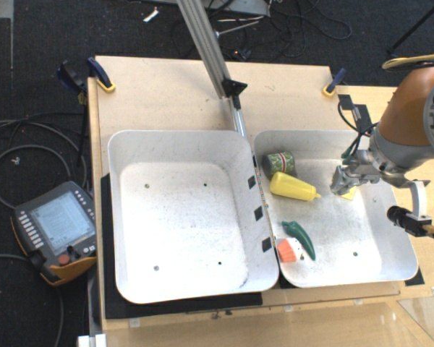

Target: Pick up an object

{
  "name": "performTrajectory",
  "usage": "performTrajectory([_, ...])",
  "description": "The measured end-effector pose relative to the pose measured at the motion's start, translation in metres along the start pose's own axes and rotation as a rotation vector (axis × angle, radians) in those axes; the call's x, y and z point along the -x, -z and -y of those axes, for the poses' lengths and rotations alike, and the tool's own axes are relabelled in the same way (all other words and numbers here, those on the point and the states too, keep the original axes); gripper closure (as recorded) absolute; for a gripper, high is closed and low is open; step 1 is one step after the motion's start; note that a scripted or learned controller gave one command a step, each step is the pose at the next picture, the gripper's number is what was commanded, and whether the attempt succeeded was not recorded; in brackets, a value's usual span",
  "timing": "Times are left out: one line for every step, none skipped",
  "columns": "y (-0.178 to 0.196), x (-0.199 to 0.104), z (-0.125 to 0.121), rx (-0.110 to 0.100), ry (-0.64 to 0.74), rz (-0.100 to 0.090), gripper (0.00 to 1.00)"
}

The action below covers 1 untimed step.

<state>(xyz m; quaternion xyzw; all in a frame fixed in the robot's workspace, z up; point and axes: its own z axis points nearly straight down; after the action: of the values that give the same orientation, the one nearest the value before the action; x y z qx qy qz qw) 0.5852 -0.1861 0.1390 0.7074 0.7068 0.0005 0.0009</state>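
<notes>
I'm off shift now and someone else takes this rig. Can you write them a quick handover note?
Gripper: low in the right bin, over a small yellow piece; finger state unreadable.
Right bin also holds a yellow bottle, a green can, a green pepper and an orange-and-white item.
Done: no visible pick.
Left: grasp and lift one object.

pale wooden bench with two white bins, seemingly on dark matting
</notes>
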Motion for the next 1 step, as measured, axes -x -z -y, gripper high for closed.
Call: performTrajectory([0.0640,0.0013,-0.0012,0.005,0.003,0.002,1.00])
